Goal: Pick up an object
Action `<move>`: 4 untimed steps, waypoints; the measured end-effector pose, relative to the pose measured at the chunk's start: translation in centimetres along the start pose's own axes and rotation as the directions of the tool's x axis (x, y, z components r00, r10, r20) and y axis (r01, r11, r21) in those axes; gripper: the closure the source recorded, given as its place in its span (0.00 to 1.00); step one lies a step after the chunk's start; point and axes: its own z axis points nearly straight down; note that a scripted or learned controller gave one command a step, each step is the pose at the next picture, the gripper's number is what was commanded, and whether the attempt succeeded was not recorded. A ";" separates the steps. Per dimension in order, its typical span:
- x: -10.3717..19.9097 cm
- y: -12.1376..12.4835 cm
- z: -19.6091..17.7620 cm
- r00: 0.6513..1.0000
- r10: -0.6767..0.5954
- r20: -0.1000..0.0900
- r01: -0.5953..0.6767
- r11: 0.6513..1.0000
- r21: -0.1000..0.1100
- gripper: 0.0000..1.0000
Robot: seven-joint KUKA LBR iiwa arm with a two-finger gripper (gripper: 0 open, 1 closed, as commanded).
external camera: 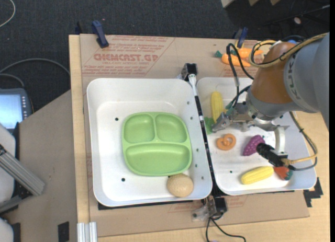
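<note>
Front: beige ball beside green tray
Hand: grip state unclear, over right bin
Targets: 2 corn cobs, orange ring
Risk: crowded toys may deflect grasp

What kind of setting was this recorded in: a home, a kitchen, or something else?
Most likely a robotics lab test bench, not a kitchen. Two white bins sit on a board clamped down with blue clips, loose cables trail around the arm, and the food, such as the corn, looks like toys.
</note>
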 end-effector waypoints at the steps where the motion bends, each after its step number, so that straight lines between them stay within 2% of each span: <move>1: 5.3 6.9 -11.4 1.000 -0.006 0.001 0.006 1.000 -0.021 0.00; 2: 0.0 3.3 0.0 1.000 0.007 0.000 -0.007 1.000 0.005 0.00; 3: 0.2 3.7 -1.9 1.000 0.003 0.002 -0.003 1.000 -0.009 1.00; 4: 5.5 4.1 -11.1 1.000 -0.004 0.000 0.004 1.000 -0.012 1.00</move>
